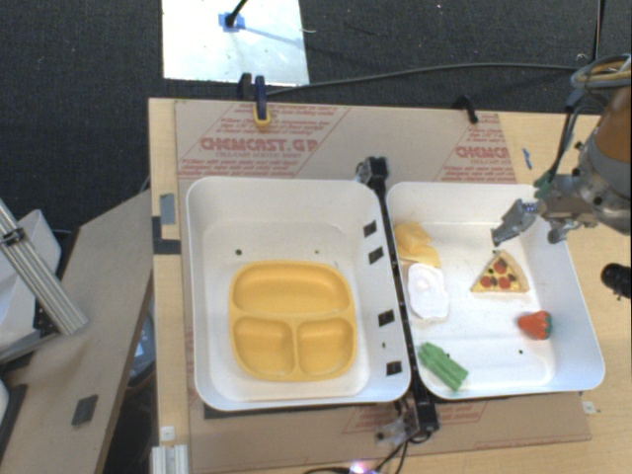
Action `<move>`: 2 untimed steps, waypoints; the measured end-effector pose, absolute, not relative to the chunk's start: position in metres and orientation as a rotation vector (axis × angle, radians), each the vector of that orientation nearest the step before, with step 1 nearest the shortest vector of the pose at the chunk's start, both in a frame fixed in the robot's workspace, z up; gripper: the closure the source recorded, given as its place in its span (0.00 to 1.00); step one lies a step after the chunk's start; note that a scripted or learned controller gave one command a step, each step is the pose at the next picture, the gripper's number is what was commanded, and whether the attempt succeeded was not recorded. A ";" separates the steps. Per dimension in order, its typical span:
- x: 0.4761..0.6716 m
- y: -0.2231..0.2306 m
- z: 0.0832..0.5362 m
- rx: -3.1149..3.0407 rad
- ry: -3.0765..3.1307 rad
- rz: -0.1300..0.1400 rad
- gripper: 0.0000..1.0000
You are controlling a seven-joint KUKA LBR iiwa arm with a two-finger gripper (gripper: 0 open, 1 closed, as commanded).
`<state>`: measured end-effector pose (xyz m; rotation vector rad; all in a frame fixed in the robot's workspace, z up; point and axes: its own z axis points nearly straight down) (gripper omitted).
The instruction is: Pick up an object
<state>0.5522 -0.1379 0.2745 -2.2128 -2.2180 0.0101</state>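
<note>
In the right bin (568, 363) lie a pizza slice (500, 276), a red strawberry (534, 325), a green pickle-like piece (441, 365), a white egg-shaped piece (427, 291) and a yellow piece (417, 244). My gripper (538, 221) hovers over the bin's far right part, just above and right of the pizza slice. Its two fingers stand apart, one toward the pizza (510, 223) and one near the right wall, with nothing between them.
The left bin (212, 205) holds a yellow divided tray (292, 319). A black divider with clips (390, 265) runs between the bins. The bins rest on a cardboard-covered board (326, 131). The arm's body fills the right edge above the bin.
</note>
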 end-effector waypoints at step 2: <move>0.552 -0.135 0.232 -2.215 -2.220 0.007 0.00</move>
